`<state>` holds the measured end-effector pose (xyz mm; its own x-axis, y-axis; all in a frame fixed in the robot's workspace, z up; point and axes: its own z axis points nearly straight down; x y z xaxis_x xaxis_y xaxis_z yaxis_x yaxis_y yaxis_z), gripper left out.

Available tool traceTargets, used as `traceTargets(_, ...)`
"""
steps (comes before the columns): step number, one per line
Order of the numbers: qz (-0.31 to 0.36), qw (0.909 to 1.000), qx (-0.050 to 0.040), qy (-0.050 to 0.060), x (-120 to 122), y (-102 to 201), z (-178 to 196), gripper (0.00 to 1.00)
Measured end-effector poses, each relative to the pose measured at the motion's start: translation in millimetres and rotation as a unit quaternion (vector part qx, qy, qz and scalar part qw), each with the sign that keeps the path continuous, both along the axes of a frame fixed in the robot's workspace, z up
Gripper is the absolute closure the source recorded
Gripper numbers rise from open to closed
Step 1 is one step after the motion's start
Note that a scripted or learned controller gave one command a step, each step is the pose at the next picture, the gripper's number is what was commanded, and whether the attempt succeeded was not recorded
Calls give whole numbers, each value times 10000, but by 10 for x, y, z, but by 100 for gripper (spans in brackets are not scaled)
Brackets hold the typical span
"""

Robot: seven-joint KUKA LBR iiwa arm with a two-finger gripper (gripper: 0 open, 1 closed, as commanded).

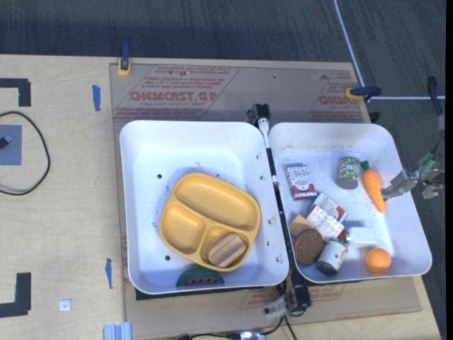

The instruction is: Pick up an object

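The right bin [407, 257] holds a carrot [372, 189], a green can [348, 171], a red carton [300, 180], a red-and-white snack packet [326, 216], a brown cookie [308, 246], a small jar [331, 257] and an orange [378, 261]. My gripper [410, 181] reaches in at the bin's right rim, just right of the carrot, small and partly cut off. Nothing is visibly held.
The left bin [141, 147] carries a yellow divided tray [205, 200] with a bread roll [226, 248] in one compartment. A watermelon slice [200, 278] lies at that bin's front wall. A divider bar [272, 176] runs between the bins. Clamps [361, 91] sit at the board's back edge.
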<state>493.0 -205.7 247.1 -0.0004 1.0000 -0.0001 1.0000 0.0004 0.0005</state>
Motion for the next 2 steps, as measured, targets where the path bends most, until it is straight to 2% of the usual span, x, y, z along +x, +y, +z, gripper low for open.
traceTargets(1, -7, 10000, -5, -11, -121, 359, -1498, 0)
traceTargets(2, -7, 10000, -16, -31, -111, 358, -1399, 100)
